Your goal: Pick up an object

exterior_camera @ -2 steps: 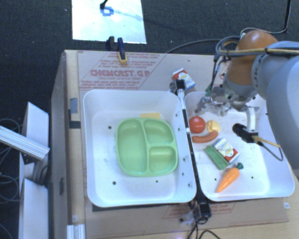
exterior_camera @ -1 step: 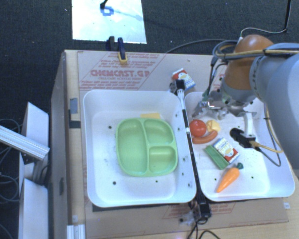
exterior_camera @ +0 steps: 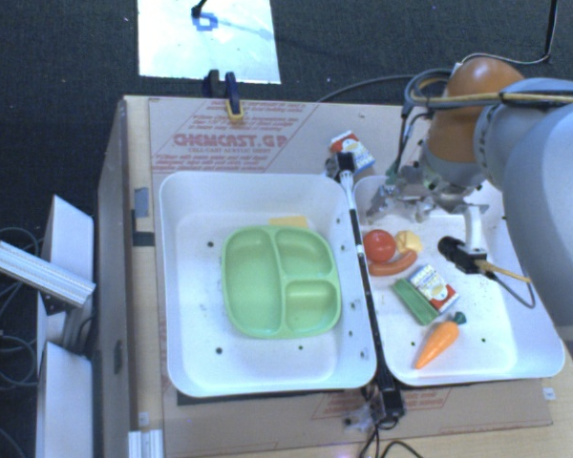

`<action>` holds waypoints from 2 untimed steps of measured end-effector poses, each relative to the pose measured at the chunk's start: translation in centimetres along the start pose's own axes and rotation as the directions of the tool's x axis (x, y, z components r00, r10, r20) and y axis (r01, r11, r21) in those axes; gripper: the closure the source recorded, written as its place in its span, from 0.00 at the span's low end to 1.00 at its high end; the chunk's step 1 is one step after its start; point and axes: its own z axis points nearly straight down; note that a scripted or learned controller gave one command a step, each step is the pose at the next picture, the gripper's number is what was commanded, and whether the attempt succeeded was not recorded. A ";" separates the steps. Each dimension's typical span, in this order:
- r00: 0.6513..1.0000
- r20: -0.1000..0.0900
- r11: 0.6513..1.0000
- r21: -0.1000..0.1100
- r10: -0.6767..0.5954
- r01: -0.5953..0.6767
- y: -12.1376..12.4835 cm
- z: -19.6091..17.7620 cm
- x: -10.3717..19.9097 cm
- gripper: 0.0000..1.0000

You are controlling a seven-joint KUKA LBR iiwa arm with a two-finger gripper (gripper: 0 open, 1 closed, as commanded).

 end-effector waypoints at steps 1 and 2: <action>1.000 0.000 1.000 0.000 0.000 0.000 0.0 0.0 0.0 0.00; 1.000 0.000 1.000 -0.003 -0.002 0.002 0.1 -1.1 0.0 1.00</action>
